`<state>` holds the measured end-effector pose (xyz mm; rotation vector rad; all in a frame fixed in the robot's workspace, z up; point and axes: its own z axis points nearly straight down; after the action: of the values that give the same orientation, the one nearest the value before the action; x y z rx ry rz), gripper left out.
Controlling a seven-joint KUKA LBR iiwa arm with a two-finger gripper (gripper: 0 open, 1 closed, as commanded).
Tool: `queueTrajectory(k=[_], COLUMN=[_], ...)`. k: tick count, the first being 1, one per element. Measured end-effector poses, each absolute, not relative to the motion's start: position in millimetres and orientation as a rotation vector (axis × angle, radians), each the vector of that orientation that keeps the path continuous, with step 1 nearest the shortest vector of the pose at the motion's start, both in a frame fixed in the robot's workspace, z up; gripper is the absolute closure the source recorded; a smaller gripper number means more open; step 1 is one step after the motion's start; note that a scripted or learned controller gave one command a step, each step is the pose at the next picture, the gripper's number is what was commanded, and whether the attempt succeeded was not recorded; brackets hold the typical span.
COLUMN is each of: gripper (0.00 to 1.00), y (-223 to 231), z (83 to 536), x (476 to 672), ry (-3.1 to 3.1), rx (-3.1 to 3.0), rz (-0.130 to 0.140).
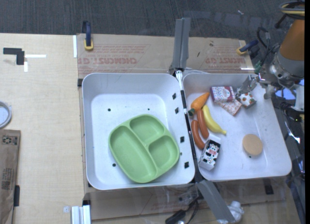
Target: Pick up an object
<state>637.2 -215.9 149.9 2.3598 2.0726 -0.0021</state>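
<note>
**Operator:** White plastic, two shallow bins side by side. I note the left bin [92, 121] first: it bears one green divided plate [144, 148], the largest item on the bench. The right bin [271, 165] holds the small goods.

**Inspector:** List them, largest down.

**Operator:** A yellow banana [211, 120] lies beside an orange carrot [199, 100] and a reddish sausage [199, 130], all three crowded against the shared bin wall. Below them sits a black-and-white carton [209, 154]. A tan round disc [252, 145] lies well apart, toward the near right. At the far side are a pink-and-white packet [222, 94], a pale wafer-like piece [234, 107] touching it, and a small red-and-white item [247, 100] just beside.

**Inspector:** And the arm?

**Operator:** The gripper [252, 83] hangs over the far right corner of the right bin, just above that small red-and-white item. I cannot tell how its jaws stand; the metal there is too small and cluttered to read, and I see nothing clearly held.

**Inspector:** Risks?

**Operator:** In my judgement, three. The nearest candidates touch one another, so a descent may catch two or nudge one aside. The bin's far wall is close and could foul a finger. The small item may simply slip out of a closing grasp.
</note>
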Motion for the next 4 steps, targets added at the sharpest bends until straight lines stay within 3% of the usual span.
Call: queueTrajectory(k=[1,2,3,4], gripper=[0.0,1.0,1.0,0.0], y=[-206,-210,-131,-131], z=[105,114,202,202], x=[634.8,633.1,659.3,659.1], ry=[2.152,2.146,2.14,2.14], rx=[2.27,2.275,2.299,2.299], rz=[0.017,0.009,-0.001,-0.002])
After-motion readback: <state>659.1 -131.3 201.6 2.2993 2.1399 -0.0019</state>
